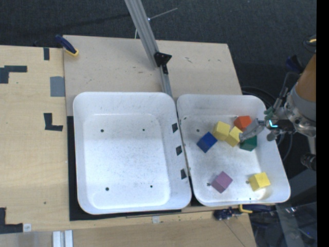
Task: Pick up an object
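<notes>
Reaching in from the right, the arm (303,99) brings its end effector (250,133) low into the right bin (234,103), right at a cluster of blocks near the bin's far right side. The grey tip sits among an orange block (242,121), a green block (249,144) and a yellow block (235,136), with another yellow block (222,129) just beside them. Whether it is released or clenched on anything, I cannot tell from where I stand. A blue block (206,142) lies a little left of the cluster. Nearer the front of the bin, a purple block (222,181) and a third yellow block (259,180) lie apart from the rest. The left bin (82,107) stands alongside on the bench (31,86).
</notes>
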`<state>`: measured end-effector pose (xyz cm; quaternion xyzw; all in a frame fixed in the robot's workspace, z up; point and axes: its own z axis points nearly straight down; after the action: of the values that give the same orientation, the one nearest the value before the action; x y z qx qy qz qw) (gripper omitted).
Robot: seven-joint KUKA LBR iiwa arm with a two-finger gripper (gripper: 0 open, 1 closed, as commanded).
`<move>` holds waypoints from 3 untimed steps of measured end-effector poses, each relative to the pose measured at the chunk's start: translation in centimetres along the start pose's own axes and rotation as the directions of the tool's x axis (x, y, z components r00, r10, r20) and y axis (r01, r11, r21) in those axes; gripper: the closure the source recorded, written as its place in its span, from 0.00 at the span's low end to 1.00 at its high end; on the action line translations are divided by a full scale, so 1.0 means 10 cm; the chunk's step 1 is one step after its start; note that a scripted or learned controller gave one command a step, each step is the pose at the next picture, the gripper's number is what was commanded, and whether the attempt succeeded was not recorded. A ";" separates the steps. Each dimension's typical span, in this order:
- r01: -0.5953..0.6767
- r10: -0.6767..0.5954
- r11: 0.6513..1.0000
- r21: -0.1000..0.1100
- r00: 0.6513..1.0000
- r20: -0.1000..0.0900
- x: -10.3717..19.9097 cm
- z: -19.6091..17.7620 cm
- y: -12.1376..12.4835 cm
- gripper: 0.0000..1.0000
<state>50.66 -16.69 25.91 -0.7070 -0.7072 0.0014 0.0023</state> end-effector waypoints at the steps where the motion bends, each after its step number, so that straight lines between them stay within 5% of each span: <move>1: 0.002 -0.002 1.000 -0.004 1.000 0.001 0.00 -0.02 0.01 0.00; 3: -0.001 0.001 1.000 0.003 1.000 0.000 0.00 1.03 -0.09 0.00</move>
<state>49.67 -16.64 15.62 -0.7072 -0.7070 0.0024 0.0036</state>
